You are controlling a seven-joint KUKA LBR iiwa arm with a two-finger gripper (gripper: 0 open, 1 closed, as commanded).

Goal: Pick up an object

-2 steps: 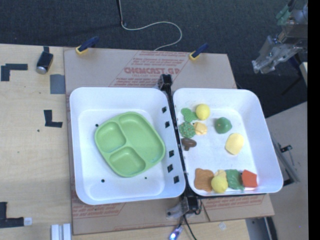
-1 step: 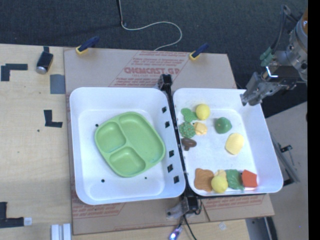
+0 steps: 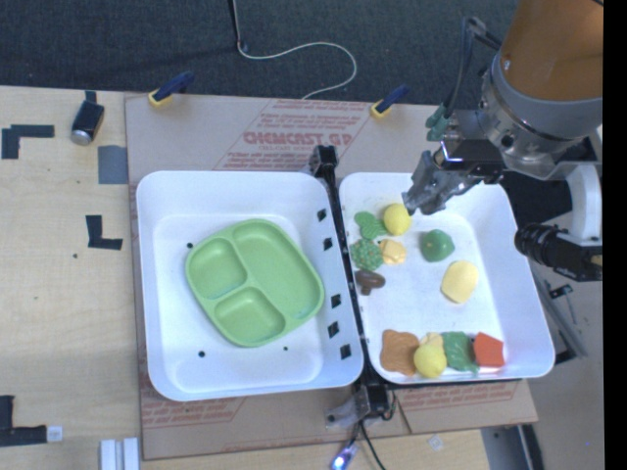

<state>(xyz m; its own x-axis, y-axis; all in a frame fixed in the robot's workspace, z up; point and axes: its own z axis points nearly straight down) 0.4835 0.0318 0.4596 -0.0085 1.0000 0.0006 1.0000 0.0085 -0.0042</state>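
The right bin (image 3: 516,292) holds several toy foods. A yellow round piece (image 3: 397,219), a green leafy piece (image 3: 368,226), a green broccoli-like piece (image 3: 367,254), a small pale yellow piece (image 3: 393,253) and a brown piece (image 3: 368,282) lie at its left. A green ball (image 3: 437,245) and a yellow lemon-like piece (image 3: 458,282) sit mid-bin. Along the front lie an orange-brown piece (image 3: 399,352), a yellow pear-like piece (image 3: 430,357), a green block (image 3: 457,350) and a red block (image 3: 488,351). My gripper (image 3: 423,202) hangs over the bin's back, just right of the yellow round piece.
The left bin (image 3: 157,262) holds a light green divided tray (image 3: 254,282). A black divider (image 3: 335,253) runs between the bins. A white cable (image 3: 294,52) lies behind the bench. Blue-yellow clamps (image 3: 170,88) (image 3: 390,99) hold the cardboard base.
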